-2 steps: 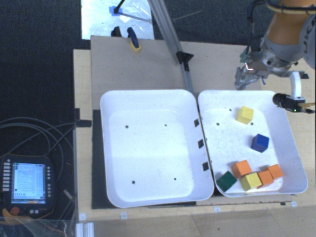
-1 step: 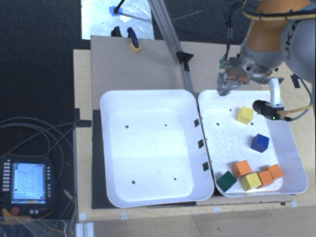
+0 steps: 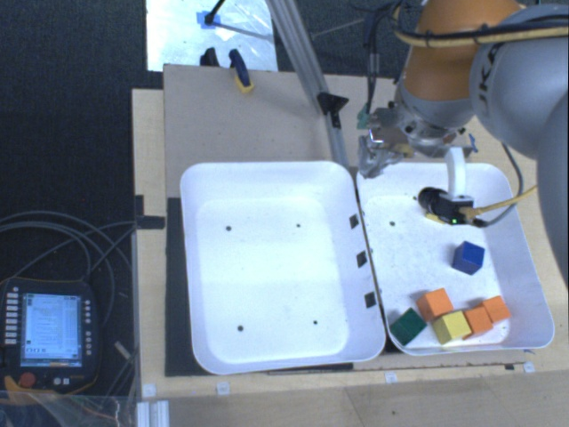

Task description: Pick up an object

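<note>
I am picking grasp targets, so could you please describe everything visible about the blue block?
The blue block is a small, matte, solid-coloured cube, possibly wood or foam. It rests on the floor of the right bin, turned at a slant to the bin's walls. It sits alone, touching no other block; the orange, yellow and green ones cluster nearer the front. The gripper is up by the far corner, away from it.

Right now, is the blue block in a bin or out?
In: the blue block sits on the right bin's floor, apart from the other blocks.
</note>
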Tool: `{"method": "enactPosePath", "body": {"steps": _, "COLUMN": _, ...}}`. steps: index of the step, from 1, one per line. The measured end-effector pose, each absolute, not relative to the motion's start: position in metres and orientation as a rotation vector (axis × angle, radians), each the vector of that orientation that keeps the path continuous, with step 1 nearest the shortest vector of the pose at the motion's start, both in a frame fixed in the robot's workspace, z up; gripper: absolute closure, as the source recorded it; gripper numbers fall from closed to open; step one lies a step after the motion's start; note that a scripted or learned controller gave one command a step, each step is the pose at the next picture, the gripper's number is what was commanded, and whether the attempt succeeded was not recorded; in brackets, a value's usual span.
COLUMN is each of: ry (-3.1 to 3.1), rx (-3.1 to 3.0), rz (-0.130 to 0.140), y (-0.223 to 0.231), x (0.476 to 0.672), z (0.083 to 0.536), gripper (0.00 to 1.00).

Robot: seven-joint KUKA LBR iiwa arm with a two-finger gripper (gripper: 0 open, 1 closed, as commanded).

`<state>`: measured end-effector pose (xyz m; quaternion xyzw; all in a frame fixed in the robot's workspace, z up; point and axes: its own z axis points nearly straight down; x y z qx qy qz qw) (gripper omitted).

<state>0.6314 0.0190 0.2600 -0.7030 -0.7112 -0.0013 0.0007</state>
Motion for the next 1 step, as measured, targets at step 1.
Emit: {"method": "enactPosePath", "body": {"steps": 1, "ry": -2.234, "rx": -2.209, "rz": -0.006, "y": 0.07, "x": 0.6325, "z": 0.2605, "gripper": 1.0}}
